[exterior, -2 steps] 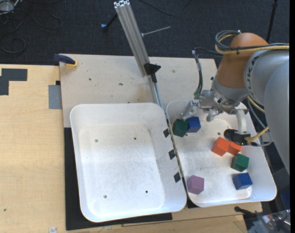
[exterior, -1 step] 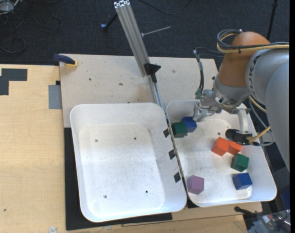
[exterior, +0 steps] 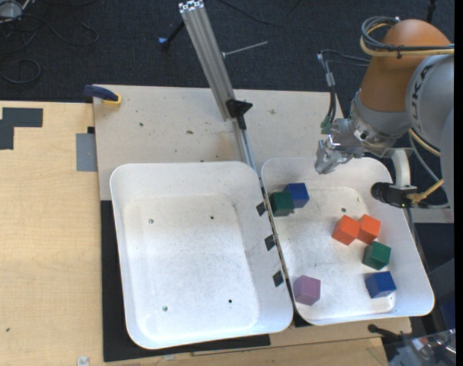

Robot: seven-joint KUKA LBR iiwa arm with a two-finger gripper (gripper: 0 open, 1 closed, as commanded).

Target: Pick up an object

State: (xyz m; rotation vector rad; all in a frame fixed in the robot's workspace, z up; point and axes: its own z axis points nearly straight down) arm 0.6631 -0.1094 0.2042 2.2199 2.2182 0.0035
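Observation:
The right bin (exterior: 414,300) holds several small blocks. A blue block (exterior: 297,194) and a dark green block (exterior: 281,203) sit together near its far left corner. Two orange blocks (exterior: 355,228) touch in the middle, with a green block (exterior: 377,255) and a blue block (exterior: 380,284) below them. A purple block (exterior: 307,289) lies near the front left. My gripper (exterior: 328,161) hangs over the bin's far rim, to the right of and above the blue and dark green pair, with nothing seen between its fingers.
The left bin (exterior: 132,204) lies beside the right one, with black clips along the shared rim. A slanted aluminium bar (exterior: 213,59) rises behind the bins. A blue and yellow clamp (exterior: 103,94) sits at the bench's far left corner.

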